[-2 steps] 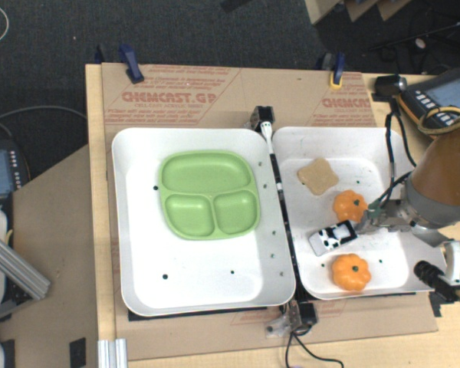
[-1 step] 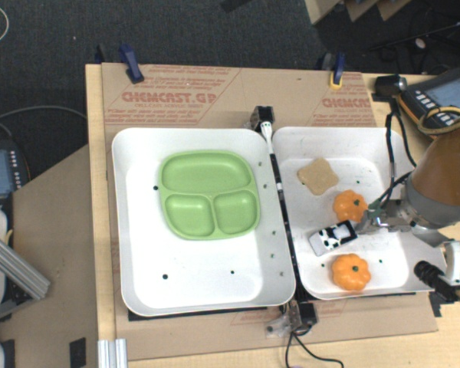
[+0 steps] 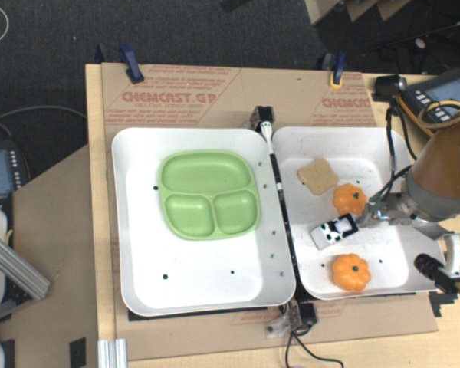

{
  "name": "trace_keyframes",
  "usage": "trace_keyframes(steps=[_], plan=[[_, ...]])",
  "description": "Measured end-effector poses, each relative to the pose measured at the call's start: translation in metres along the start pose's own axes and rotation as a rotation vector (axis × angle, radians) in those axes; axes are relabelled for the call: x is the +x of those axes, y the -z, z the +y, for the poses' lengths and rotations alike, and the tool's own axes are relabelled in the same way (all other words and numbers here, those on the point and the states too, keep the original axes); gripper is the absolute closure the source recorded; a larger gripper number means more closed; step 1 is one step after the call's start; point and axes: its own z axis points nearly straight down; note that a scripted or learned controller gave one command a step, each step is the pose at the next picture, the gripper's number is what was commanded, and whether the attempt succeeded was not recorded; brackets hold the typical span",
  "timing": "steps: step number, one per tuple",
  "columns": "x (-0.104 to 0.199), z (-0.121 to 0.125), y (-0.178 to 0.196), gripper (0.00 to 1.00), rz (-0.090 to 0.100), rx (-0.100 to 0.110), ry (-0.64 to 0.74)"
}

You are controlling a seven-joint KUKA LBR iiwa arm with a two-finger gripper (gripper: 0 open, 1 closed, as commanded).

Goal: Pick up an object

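You'll find the hand (image 3: 366,208) low in the right bin (image 3: 383,146), just right of the upper orange pumpkin (image 3: 350,198) near the bin's middle, with the black-and-white toy (image 3: 334,231) just below-left of it, long axis slanting up-right; whether it is open, you cannot tell.

left bin (image 3: 138,228): green tray (image 3: 208,194) | right bin (image 3: 383,271): two pumpkins (image 3: 350,199) (image 3: 349,272), cracker (image 3: 317,176), gripper (image 3: 368,209)
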Motion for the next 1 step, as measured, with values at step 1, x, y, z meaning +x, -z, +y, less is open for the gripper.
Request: trace_keyframes(steps=[1], plan=[[0.0001, 0.0004, -0.0002, 1.00, 0.000, 0.001, 0.002]])
